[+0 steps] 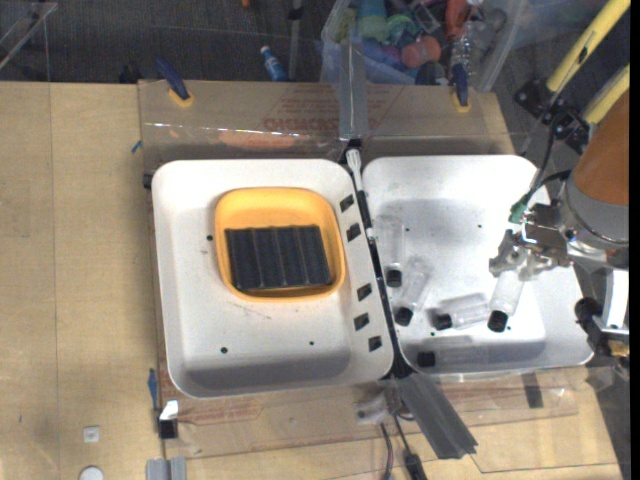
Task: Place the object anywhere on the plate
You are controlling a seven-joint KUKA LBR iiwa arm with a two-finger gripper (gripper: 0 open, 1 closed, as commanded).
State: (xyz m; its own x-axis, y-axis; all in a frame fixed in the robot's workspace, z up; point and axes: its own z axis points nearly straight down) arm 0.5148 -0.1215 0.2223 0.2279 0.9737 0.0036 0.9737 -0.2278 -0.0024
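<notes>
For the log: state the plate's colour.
Orange-yellow plate, dark ribbed centre; camera view.

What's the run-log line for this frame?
claw: over right bin | vials: in right bin | plate: left bin, holds black ridged block

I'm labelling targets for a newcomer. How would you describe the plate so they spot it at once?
Find the left white bin. The plate lies in its middle: a rounded-square orange dish with a dark ribbed rectangle on it, the one brightly coloured thing in either bin.
</notes>
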